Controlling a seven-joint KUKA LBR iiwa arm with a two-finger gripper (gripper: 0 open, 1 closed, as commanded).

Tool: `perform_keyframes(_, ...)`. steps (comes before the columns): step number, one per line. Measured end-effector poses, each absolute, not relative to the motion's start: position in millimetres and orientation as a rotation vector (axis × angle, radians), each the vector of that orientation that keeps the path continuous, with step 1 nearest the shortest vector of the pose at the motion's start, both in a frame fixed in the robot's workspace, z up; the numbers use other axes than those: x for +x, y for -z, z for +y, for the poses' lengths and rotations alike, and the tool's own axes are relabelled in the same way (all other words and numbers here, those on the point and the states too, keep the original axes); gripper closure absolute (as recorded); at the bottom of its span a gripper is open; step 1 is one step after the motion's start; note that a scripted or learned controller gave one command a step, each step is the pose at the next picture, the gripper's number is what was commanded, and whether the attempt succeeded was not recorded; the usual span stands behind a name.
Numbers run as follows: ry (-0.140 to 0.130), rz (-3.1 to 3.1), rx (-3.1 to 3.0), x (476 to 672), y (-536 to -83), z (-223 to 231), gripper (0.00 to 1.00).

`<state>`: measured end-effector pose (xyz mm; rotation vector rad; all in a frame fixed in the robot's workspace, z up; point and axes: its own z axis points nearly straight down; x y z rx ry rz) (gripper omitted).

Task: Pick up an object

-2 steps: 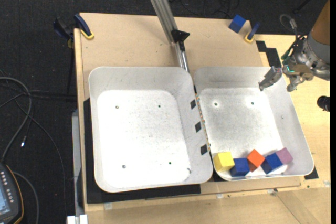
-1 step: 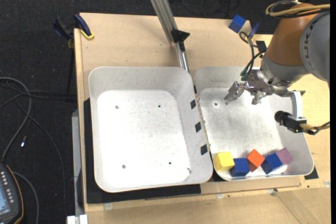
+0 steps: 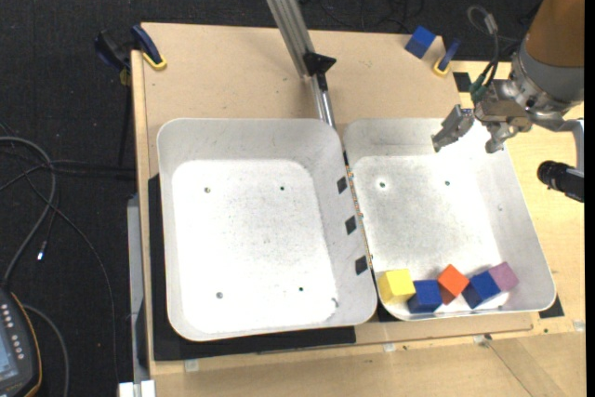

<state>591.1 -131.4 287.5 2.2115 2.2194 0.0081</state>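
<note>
Claw point(image 3: 472, 131) spread open, gripping nothing, above far right corner of right bin point(image 3: 521, 200). Orange block point(image 3: 453, 280) well apart, among blocks at bin's near edge.

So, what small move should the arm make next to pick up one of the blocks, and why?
Probably it should carry the open gripper toward the near edge of the right white bin. The gripper hangs above the bin's far edge with nothing between its fingers, while the small yellow cube, orange cube and the other blocks lie in a row along the near wall.
</note>
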Motion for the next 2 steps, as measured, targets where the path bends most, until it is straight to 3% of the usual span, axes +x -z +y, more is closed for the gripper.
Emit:
perform_keyframes(1,-0.002,2.221,2.214,640.1,-291,-156,0.00)
perform_keyframes(2,0.006,2.232,2.221,625.7,-156,-98,0.00)
